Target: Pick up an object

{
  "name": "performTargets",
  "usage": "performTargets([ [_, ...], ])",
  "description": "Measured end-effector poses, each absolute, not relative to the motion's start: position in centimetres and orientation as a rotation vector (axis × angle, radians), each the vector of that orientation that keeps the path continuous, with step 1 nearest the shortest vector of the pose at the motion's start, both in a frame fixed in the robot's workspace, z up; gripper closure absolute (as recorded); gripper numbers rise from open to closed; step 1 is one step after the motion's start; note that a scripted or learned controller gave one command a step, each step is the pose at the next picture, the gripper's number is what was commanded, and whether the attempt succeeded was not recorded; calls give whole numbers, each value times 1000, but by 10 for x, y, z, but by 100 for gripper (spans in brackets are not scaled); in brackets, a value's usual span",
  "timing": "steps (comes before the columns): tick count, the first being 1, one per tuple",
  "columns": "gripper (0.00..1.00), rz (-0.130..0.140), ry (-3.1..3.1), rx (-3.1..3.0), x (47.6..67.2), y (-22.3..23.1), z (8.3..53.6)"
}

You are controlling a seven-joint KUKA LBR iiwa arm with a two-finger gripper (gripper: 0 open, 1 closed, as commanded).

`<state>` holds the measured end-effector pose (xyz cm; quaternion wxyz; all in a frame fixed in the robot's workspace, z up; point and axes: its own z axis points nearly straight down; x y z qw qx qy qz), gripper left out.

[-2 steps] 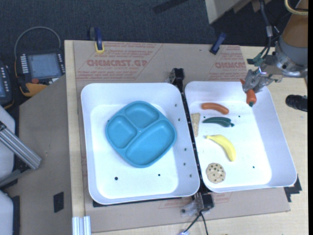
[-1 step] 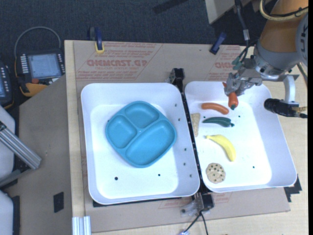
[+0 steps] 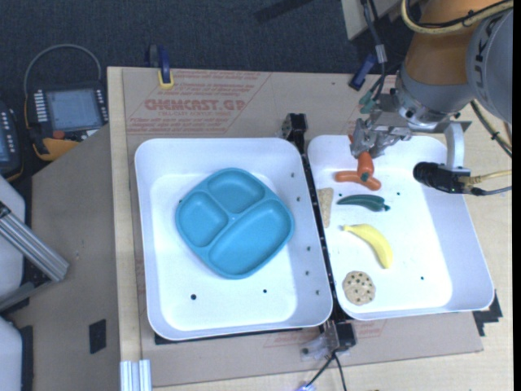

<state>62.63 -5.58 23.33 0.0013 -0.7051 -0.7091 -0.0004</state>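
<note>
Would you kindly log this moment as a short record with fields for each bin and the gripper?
left bin: blue divided plate
right bin: carrot, green pepper, banana, cookie
gripper: at the far end of the right bin, just above the carrot
grasp: cannot tell

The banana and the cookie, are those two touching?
Apart. The camera view shows the banana lying above the cookie in the right bin, with a plain strip of white bin floor between them.
</note>
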Motion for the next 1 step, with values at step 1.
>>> performTargets([
  [1, 100, 1, -2226, -2212, 614, 2, 234],
])
